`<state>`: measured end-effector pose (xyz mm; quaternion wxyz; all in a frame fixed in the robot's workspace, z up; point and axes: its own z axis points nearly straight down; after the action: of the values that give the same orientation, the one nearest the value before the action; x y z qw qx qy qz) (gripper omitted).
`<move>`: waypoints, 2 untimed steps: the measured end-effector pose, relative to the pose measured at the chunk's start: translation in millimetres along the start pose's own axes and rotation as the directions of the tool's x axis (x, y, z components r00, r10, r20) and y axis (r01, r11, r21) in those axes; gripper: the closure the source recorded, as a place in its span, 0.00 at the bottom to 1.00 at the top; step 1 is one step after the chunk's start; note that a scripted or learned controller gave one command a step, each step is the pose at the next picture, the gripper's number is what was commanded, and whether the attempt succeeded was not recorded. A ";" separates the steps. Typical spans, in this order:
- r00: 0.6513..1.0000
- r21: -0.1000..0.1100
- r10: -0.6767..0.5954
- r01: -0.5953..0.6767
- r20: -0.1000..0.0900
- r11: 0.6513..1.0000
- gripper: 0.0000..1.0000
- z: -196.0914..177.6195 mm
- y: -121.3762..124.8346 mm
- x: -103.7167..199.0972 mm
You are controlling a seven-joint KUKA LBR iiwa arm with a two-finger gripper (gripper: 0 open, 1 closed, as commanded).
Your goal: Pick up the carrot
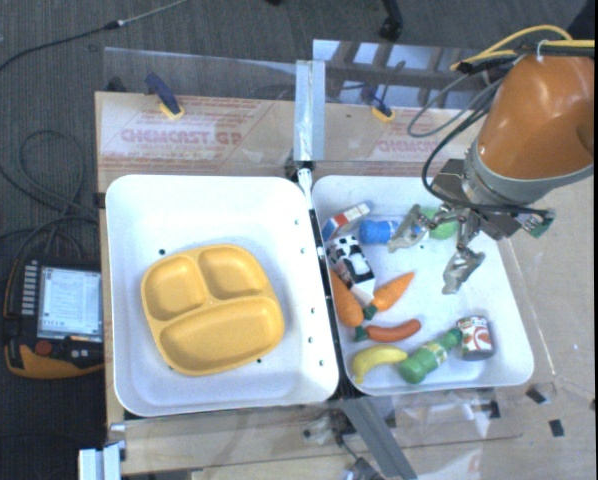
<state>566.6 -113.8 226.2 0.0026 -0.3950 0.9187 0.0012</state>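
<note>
The 2-finger metal gripper point(439, 248) hangs wide open over the right white bin point(514, 353), holding nothing. The small orange carrot with a green top point(392, 290) lies just left and below it, tilted, touching a larger orange carrot point(346, 301). "CHEMCAST" is printed on the brown-paper-covered sheet point(184, 138) well beyond.

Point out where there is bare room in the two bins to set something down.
Left bin: bare white floor rings the yellow divided plate, widest along the bin's top and left walls. Right bin: bare strip at its right, between gripper and can. Its left half is crowded: carrots, sausage, banana.
</note>
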 end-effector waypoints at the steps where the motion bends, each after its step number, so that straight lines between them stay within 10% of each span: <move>1: 0.995 0.013 -0.098 0.098 0.006 0.995 0.00 97.1 -28.6 -18.1; 2: 0.975 -0.003 -0.224 0.224 -0.005 0.975 0.00 83.7 8.1 21.0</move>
<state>546.6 -123.1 142.4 -0.0001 -0.4962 0.8682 0.0009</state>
